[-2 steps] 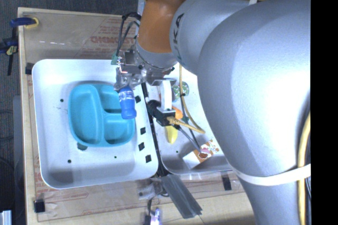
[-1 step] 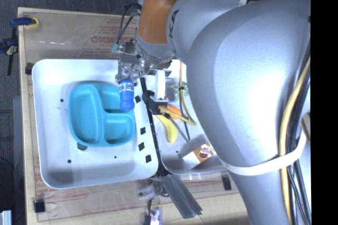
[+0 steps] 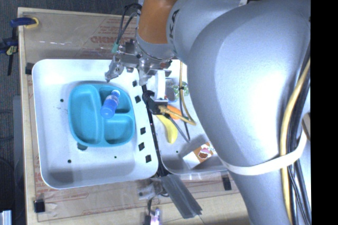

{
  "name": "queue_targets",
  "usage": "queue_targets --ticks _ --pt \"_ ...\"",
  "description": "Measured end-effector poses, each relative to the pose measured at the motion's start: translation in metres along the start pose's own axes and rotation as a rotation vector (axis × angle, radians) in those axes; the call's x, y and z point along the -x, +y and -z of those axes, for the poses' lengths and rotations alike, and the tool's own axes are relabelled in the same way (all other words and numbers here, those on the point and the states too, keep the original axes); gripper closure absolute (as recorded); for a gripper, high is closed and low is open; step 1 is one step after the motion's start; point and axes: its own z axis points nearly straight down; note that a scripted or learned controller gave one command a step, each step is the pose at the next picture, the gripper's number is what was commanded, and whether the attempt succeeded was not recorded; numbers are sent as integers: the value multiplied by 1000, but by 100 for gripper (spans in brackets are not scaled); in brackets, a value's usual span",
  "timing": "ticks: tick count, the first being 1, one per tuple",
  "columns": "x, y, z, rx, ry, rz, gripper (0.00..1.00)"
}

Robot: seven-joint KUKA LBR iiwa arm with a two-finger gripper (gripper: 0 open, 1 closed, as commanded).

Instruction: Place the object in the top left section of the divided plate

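The small blue plastic bottle lies on the blue divided plate, across its upper right section. The gripper hovers just above the plate; finger state indeterminate. The bottle appears light, rigid, slippery and prone to rolling; grasp across mid-body.

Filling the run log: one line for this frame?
bottle: lying in plate | plate: left bin | gripper: above bin's top edge | banana: right bin

- The grey arm reaches in from the right and fills much of that side.
- Its orange band sits just above the wrist.
- The gripper hangs low, left of the band, pointing down-left.
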Motion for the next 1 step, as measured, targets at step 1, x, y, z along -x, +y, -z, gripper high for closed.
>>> queue_targets --ticks 1 --pt "45 -25 0 -2 0 106 0"
